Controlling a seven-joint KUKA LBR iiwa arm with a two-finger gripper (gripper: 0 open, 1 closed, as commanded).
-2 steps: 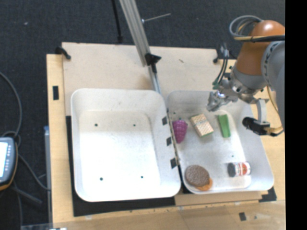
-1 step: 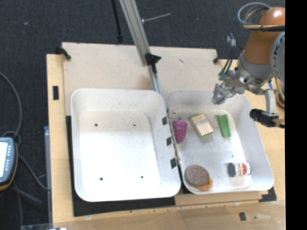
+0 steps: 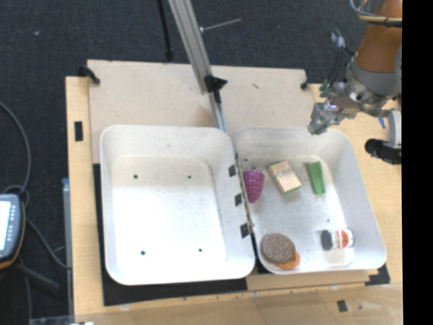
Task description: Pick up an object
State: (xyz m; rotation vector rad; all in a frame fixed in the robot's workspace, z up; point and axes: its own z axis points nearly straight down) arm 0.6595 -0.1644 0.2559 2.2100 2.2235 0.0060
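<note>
Hovering above the far right corner of the right bin [image 3: 362,181], my gripper [image 3: 318,126] carries nothing; whether it is apart or together I cannot tell. Green block [image 3: 315,177] lies in that bin beside the tan sponge [image 3: 285,176], long axis running near-to-far

2 white bins: right bin [image 3: 358,181] below the pincer [image 3: 318,126], left bin [image 3: 122,147] further left. 5 items in right bin: 1 purple piece [image 3: 253,183], 1 tan block [image 3: 285,177], 1 green stick [image 3: 315,178], 1 brown round sponge [image 3: 279,249], 1 small red-white bottle [image 3: 336,240].
</note>
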